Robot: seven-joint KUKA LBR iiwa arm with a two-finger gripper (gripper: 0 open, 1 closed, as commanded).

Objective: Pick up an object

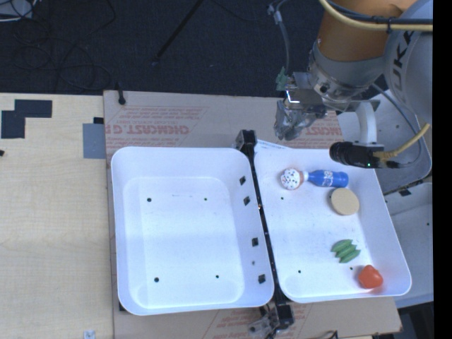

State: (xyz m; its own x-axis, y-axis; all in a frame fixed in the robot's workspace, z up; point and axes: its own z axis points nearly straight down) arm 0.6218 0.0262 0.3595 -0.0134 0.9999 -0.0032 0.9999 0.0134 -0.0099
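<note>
Gripper [291, 124] hovers past the right white plastic bin's [395, 256] far rim; can't tell its state.
I'd worry the descent clips that rim, missing the white dotted ball [290, 179].

Both bins, left [134, 189] and right [395, 260], are smooth white plastic with a slight sheen. They rest on matt brown cardboard [183, 122] printed in red, over a pale wood-grain bench [49, 224]. The arm [367, 20] shows glossy orange and grey casing.
</note>
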